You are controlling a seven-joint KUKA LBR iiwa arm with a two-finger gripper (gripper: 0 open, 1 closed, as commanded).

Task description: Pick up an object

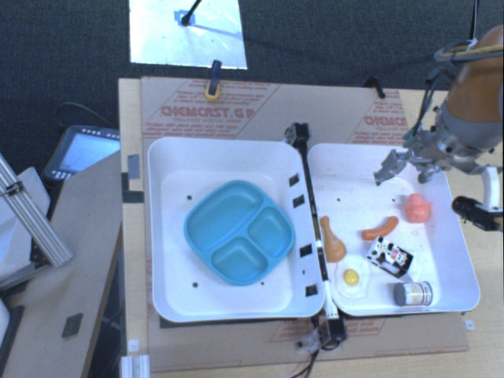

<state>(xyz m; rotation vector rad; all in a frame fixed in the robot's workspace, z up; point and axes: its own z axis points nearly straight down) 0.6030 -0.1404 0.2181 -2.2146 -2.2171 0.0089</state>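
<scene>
We saw a bench (pixel 260 109) filling the middle of the frame, with two shallow white bins side by side on it. The left bin (pixel 169 211) held a blue divided plate (pixel 239 231) near its centre. The right bin (pixel 457 266) held the small things, all in its lower half. The arm (pixel 476 93) came in at the upper right of the frame, and its gripper (pixel 408 168) hung over the upper part of the right bin with its two fingers spread apart and nothing between them. Below and right of the gripper, apart from it, lay a pink lump (pixel 417 209). Just left of that lay an orange sausage (pixel 380 228), and further left, by the bin's inner wall, an orange drumstick (pixel 332 240). Lower down we saw a black and white box (pixel 390 257), a fried egg (pixel 352 278) beside it, and a small grey can (pixel 413 293) on its side at the lower right.
</scene>
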